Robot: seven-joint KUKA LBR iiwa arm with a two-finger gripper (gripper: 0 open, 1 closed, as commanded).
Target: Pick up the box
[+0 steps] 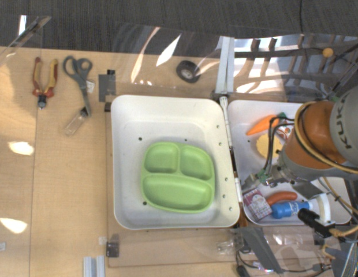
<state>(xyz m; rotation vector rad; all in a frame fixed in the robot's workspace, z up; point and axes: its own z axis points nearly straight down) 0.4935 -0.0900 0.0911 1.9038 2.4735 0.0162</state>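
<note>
A small box (255,205) with a red and white print lies flat at the front left corner of the right bin (239,117). The grey arm with its orange band (306,146) reaches over that bin from the right. Its gripper (270,176) points down just above and behind the box, mostly hidden under the wrist. I see nothing held in it. A red sausage-shaped toy (281,198) and a blue and white bottle (297,208) lie right beside the box.
An orange carrot toy (261,125) and a yellow item (264,146) sit at the back of the right bin. The left bin (127,154) holds a green divided plate (179,176). Pliers (43,81), scissors (81,77) and a tape roll (188,70) lie on the bench.
</note>
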